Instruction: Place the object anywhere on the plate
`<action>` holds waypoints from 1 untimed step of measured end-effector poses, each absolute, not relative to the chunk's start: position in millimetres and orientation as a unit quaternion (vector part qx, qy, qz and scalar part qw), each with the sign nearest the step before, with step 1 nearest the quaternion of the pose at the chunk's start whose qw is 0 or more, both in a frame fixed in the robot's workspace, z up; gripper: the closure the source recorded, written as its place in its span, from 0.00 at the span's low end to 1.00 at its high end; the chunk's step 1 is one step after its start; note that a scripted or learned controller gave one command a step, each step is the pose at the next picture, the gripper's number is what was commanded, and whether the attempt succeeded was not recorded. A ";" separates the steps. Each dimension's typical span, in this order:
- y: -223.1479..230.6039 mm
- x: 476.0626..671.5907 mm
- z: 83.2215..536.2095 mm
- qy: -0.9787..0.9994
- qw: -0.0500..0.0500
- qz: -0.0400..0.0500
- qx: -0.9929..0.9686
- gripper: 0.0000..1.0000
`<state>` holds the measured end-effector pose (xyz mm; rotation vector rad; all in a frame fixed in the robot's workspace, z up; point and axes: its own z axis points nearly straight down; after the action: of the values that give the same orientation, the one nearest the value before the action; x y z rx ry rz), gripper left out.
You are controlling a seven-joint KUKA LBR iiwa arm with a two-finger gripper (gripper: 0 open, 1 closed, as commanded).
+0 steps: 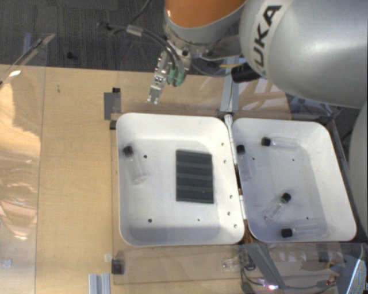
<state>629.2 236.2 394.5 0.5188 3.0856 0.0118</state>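
Note:
A dark ribbed plate (194,175) lies flat in the middle of the left bin (167,232). A clear vial with a black cap (133,163) lies in that bin near its left wall, apart from the plate. The right bin (339,189) holds several more clear black-capped vials, one at the back (279,142) and one near the middle (276,207). My arm, with its orange band (198,14), hangs high over the back edge of the bins. The gripper (156,92) shows beyond the left bin's back rim, far from the plate and the vials.
The bins sit side by side on a wooden bench (57,172). A black bracket (112,103) stands at the left bin's back left corner. Cables (138,31) trail from the wrist. The big grey arm link (310,46) covers the upper right.

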 end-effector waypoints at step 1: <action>234.7 655.2 308.2 0.960 0.003 0.002 0.281 1.00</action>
<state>655.2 234.7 308.2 0.8828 3.0094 0.0073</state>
